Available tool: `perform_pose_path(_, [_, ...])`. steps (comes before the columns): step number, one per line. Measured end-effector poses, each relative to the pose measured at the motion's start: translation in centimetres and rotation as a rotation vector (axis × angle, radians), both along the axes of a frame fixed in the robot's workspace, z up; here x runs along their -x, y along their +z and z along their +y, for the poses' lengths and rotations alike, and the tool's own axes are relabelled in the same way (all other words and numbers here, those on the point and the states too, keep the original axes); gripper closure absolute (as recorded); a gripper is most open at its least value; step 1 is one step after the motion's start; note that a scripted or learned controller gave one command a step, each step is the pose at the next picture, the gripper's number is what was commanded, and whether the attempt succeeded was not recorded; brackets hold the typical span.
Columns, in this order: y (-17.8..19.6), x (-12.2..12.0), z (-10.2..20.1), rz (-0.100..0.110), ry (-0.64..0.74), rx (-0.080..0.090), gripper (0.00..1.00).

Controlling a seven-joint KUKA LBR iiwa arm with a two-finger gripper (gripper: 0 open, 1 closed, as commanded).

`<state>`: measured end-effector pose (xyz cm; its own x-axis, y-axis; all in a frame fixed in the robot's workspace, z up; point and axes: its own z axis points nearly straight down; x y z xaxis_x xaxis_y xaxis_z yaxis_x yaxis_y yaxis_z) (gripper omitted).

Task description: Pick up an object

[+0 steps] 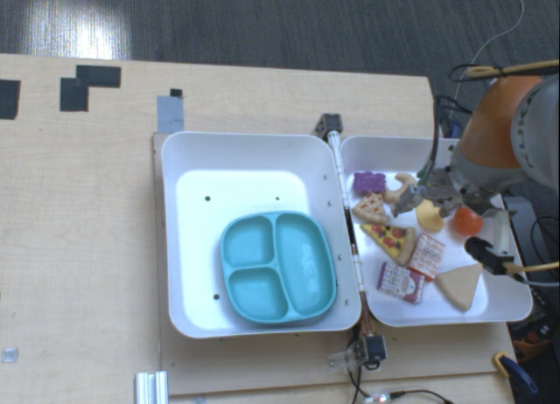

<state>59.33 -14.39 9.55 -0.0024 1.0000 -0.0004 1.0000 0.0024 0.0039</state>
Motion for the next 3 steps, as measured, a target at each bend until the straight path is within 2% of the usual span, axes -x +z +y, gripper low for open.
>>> perform_pose_path(1, [-0.8, 7.1, 2.0, -0.004, 0.0, 0.0, 0.0])
perform_pose_path(2, [0.3, 6.9, 2.0, -0.011, 0.0, 0.002, 1.0])
perform_pose_path(3, [0.3, 6.9, 2.0, -0.01, 0.001, 0.002, 0.0])
